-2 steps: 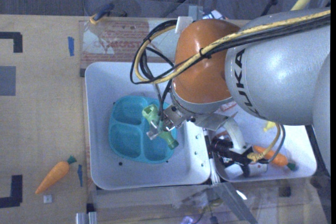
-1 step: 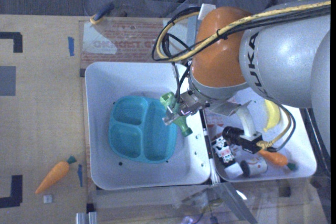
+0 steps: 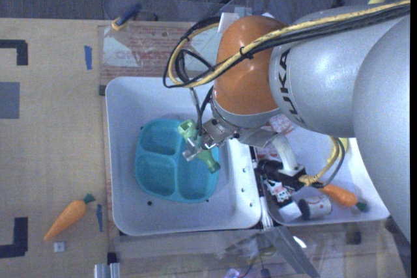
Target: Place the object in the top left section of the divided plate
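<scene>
The grey arm with its orange band (image 3: 251,65) reaches in over the two white bins, and its fingers (image 3: 193,137) hang above the right edge of the teal divided plate (image 3: 159,169), which sits in the left bin (image 3: 120,140). A green object (image 3: 210,160), long and thin, lies right at the fingers: its upper end seems to pass between them, and its lower end sticks out below and to their right, over the plate's right rim. The fingers look closed around this green object, though they are pale and small here (so the grip cannot be judged with full certainty). The plate's top left section lies to the left of the fingers and slightly above them, bare teal.

Well to the right of the fingers and lower, in the right bin (image 3: 365,211), lie an orange carrot toy (image 3: 340,195), a white cylinder with a dark end (image 3: 313,208) and a few small dark things that are hard to make out. Far to the lower left of the fingers, outside the bins on the desk (image 3: 45,159), lies a second orange carrot toy (image 3: 65,218).
</scene>
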### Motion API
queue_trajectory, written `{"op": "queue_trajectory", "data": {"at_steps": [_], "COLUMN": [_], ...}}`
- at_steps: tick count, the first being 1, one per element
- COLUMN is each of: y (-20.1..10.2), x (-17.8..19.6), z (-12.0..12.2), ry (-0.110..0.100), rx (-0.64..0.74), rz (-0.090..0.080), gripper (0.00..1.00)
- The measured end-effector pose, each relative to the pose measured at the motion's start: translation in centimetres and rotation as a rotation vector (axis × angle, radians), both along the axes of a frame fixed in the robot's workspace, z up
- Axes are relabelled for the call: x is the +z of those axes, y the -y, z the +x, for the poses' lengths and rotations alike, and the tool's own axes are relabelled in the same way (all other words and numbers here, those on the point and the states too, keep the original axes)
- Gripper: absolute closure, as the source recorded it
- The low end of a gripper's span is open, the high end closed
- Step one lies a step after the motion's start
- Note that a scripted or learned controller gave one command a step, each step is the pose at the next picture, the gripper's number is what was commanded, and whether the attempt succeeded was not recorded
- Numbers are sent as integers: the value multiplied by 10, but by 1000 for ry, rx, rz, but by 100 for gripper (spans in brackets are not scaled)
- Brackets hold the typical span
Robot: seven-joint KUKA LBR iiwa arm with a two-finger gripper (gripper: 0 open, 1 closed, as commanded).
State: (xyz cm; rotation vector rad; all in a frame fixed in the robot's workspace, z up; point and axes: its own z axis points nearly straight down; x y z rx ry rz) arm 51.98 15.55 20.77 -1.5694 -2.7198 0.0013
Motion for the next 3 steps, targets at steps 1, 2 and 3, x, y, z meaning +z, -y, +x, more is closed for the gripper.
{"op": "queue_trajectory", "data": {"at_steps": [1, 2, 3], "y": [62, 22, -17], "x": [-38, -11, -25], "z": [21, -22, -38], "ry": [1, -1, 0], "rx": [1, 34, 99], "rz": [0, 0, 0], "gripper": [100, 100, 100]}}
